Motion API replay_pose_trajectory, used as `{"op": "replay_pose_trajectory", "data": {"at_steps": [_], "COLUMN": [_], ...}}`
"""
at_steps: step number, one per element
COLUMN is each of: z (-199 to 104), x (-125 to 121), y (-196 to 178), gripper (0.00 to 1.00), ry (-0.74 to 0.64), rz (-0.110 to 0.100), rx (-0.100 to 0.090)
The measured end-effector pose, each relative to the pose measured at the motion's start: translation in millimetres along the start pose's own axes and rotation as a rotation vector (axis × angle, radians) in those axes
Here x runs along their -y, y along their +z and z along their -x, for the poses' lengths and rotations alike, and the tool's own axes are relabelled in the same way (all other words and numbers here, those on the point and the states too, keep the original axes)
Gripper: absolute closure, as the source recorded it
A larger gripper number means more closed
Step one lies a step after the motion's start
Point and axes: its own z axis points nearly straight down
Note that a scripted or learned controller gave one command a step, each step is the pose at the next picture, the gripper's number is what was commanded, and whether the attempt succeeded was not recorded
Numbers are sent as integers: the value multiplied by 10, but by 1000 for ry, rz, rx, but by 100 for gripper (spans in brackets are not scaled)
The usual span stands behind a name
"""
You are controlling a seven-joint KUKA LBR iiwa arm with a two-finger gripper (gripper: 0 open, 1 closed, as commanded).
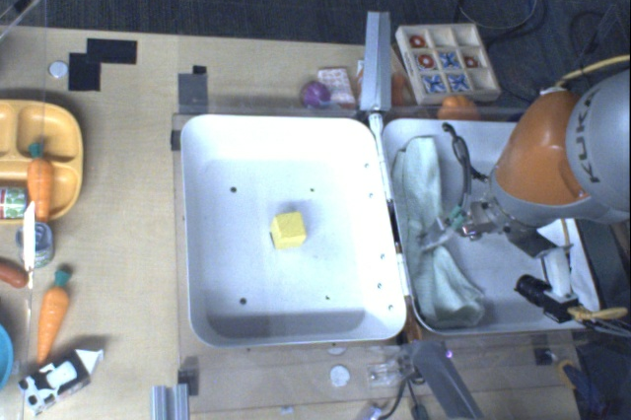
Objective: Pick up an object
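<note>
Your hand (455,229) sits low in the right bin (493,315), at three o'clock from the yellow block (289,230), pressed against the crumpled white cloth (434,231), probably its target. I cannot tell its opening.

Pale wood surface (128,211) carries two white bins side by side. Landmark: left bin (197,211). Right bin (493,321) touches its right wall. Left of it: yellow divided tray (59,137), two toy carrots (49,310). Behind it: purple ball (315,94), tic-tac-toe board (447,61). Far-left corner: black blocks (97,59).
</note>
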Motion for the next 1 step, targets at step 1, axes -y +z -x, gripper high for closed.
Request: {"op": "replay_pose_trajectory", "data": {"at_steps": [1], "z": [207], "x": [-522], "y": [21], "gripper": [0], "ry": [-21], "rz": [-3], "rx": [-3]}}
